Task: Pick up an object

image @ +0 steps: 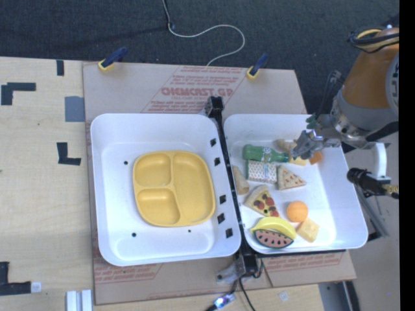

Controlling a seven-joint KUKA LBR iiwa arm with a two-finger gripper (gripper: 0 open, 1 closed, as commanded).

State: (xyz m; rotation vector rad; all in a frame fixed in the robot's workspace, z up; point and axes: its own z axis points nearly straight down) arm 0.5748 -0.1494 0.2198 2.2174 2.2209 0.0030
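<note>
Jaws (305, 146) low over right bin (350, 225), likely lining up a pick. Open or shut: cannot tell. Small orange piece (316, 159) touching them; green bottle (264, 153) just beside, sandwich wedge (291, 179) just below.

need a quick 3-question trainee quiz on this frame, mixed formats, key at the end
1. True or false: the yellow divided plate lies in the right bin.
2. Which item lies nearest the banana? A) green bottle B) watermelon slice C) sandwich wedge
3. Fill in: the gripper is over the ___ bin, at its far side.

Key
1. False: the plate is in the left bin.
2. B: the watermelon slice touches the banana at the right bin's near edge.
3. Right: the gripper is beside the green bottle, with the orange ball and pizza slice lying nearer the camera.
</note>
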